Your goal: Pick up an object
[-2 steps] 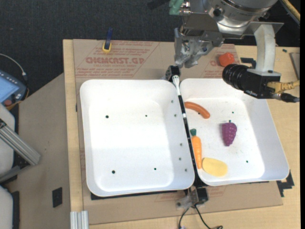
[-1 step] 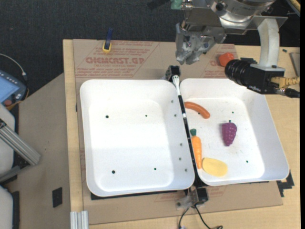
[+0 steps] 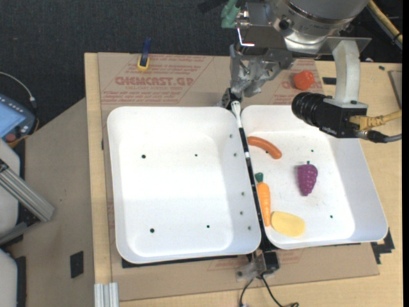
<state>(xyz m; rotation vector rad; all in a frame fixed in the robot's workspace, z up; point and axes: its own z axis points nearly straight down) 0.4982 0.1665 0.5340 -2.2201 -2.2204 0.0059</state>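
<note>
Grey metal claw (image 3: pixel 238 96) is hanging at the far end of the seam between the two bins, its tip sitting just above the rims where they meet; whether it is open or closed I cannot tell from this angle, and nothing is showing in its grip. Moving outward, the right bin (image 3: pixel 358 190) is holding all the candidates: an orange sausage (image 3: pixel 264 146) lying nearest the claw, a carrot (image 3: pixel 263 197) running along the inner wall, a purple bunch of grapes (image 3: pixel 307 178) toward the middle, and a yellow slice (image 3: pixel 287 223) touching the carrot's lower end. The left bin (image 3: pixel 128 171) is lying beside it. The step in hand looks like the approach, with no pick made yet. Next, the claw is probably needing to swing toward the near side and rightward, over the sausage, line up across its narrow width and descend, keeping clear of the bin wall.
</note>
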